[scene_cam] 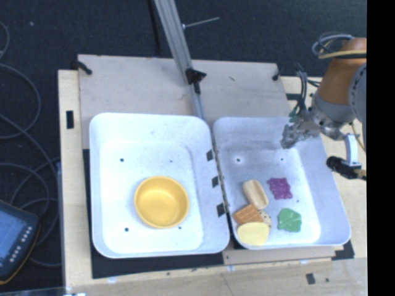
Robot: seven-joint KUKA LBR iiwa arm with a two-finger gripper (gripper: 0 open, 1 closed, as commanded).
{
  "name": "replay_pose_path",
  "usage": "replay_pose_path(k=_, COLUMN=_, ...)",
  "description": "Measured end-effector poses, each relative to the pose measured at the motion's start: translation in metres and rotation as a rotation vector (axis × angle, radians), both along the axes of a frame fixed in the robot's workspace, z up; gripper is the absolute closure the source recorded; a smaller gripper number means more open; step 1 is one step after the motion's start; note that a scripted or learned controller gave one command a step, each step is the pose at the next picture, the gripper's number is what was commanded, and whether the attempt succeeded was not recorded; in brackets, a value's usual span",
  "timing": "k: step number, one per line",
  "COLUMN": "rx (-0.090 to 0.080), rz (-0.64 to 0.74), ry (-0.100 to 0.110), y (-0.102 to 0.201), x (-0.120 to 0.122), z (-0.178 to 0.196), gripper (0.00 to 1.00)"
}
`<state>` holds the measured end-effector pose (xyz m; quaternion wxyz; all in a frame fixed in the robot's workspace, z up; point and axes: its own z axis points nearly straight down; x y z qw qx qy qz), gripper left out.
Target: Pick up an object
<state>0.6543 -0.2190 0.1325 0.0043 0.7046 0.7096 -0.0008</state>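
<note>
1. Gripper point(291, 134) over right bin's point(330, 211) far edge, well apart from items; finger state: can't tell.
2. Targets bunched at near end: tan block point(255, 193), purple piece point(280, 187), green piece point(289, 220), yellow piece point(253, 233), orange piece point(245, 214).
3. Risk: tan/orange/yellow touching, so probably nudged or double-grabbed; near bin wall likely blocks fingers.
4. Yellow bowl point(162, 201) in left bin point(105, 134), no obstruction.

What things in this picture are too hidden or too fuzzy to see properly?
- The gripper over the right white bin: too small and blurred in the camera view to make out in detail.
- The orange waffle-like block: partly covered by the pale yellow round piece and the tan bread-shaped piece.
- The dark screen device: cut off by the left edge.
- The purple lumpy piece: too blurred to identify.
</note>
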Motion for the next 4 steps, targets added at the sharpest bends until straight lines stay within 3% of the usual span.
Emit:
replay_pose_path(k=2, rx=0.004, rz=-0.008, ry=-0.004, y=-0.005, x=-0.015, z=0.118, gripper=1.0)
replay_pose_path(k=3, rx=0.006, rz=-0.005, ry=0.0, y=-0.006, x=-0.014, z=0.143, gripper=1.0)
replay_pose_path(k=4, rx=0.008, rz=-0.001, ry=0.003, y=0.044, x=-0.038, z=0.145, gripper=1.0)
